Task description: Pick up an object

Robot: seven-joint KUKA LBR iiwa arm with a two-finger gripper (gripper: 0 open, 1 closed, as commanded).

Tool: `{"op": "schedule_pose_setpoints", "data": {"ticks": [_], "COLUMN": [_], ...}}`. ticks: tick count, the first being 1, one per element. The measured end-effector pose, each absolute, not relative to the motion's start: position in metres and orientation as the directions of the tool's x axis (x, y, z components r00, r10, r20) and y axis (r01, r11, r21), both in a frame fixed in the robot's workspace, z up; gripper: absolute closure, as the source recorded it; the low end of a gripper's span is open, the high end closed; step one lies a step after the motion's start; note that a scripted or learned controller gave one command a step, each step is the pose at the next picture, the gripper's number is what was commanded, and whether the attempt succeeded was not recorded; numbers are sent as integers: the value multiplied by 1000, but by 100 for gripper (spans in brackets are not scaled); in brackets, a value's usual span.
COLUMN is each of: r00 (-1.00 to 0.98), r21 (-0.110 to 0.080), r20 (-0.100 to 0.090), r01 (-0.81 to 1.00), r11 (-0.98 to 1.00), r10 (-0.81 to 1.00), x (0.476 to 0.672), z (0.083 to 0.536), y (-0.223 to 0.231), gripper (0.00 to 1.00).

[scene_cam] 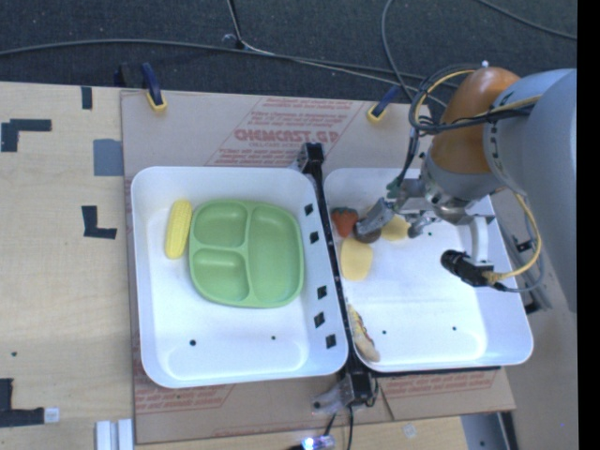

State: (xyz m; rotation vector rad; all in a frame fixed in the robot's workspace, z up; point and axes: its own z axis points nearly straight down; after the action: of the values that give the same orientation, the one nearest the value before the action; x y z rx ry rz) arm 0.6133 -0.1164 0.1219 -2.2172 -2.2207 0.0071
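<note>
My gripper [378, 221] hangs low over the upper left part of the right bin [441, 331]. Just left of its tips lies a small red and orange object [344, 221], close to the bin's divider wall. A pale yellow round piece [356, 260] lies just below the gripper, and another yellow piece [397, 229] shows partly under the fingers. A tan, bread-like item [363, 337] rests against the right bin's lower left wall. Nothing visibly sits between the fingers.
The left bin [164, 345] holds a green divided plate [247, 253] and a yellow corn cob [177, 229] at its left. A black divider [323, 251] runs between the bins. Cables cross the dark floor behind the bench.
</note>
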Motion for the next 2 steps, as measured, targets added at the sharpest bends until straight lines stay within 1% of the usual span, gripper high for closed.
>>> {"op": "schedule_pose_setpoints", "data": {"ticks": [1, 2], "r00": [-3, -2], "r21": [-2, 1], "r20": [-1, 0], "r01": [1000, 1000], "r11": [3, 2], "r10": [1000, 1000], "x": [614, 611], "z": [135, 178], "y": [-116, -110], "gripper": [100, 100]}}
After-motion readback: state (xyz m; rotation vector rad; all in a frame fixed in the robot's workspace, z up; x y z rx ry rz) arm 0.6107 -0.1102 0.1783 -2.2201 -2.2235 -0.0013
